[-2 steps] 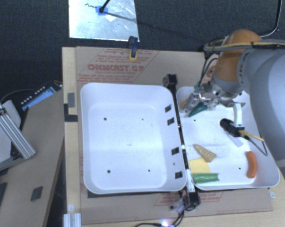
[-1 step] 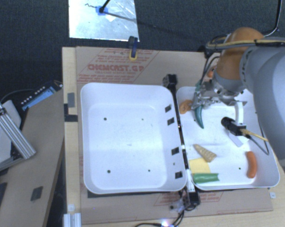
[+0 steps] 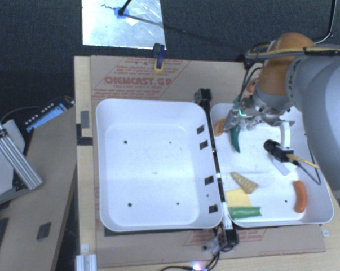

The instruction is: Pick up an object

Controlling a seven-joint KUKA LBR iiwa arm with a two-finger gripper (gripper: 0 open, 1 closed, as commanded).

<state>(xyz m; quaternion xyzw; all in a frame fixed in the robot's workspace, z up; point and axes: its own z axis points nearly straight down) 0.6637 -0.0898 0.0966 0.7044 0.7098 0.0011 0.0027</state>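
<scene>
Gripper (image 3: pixel 240 117): it hung low over the far left corner of the right bin (image 3: pixel 269 176); spread or closed, I couldn't tell.
Green pepper (image 3: pixel 235 139): dark and slim, right under the gripper's tip near the bin's left wall; gripped or not, I couldn't tell.
Orange piece (image 3: pixel 219 127): against the left wall, just beside the pepper.
Cone (image 3: pixel 244 181): toward the left edge, midway along.
Yellow block (image 3: pixel 237 197) and green pod (image 3: pixel 244 212): touching, in the near left corner.
Sausage (image 3: pixel 300 196): near right corner.
</scene>
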